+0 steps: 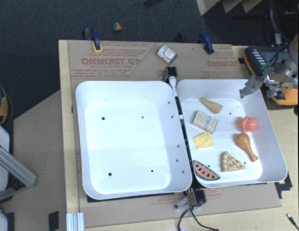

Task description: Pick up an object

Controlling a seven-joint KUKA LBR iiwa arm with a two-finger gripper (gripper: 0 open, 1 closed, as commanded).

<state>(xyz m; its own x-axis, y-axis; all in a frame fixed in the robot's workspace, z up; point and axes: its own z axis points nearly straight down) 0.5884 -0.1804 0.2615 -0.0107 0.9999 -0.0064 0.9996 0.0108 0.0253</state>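
Two white bins (86, 129) share the bench; gripper (249, 87) at the right bin's far corner, finger state unclear

I see 2 white bins (91, 177); in the right one lie a pink ball (247, 124), a tan drumstick (246, 145), a yellow cheese block (203, 141), a red watermelon slice (205, 171) and a checkered cracker (204, 121)
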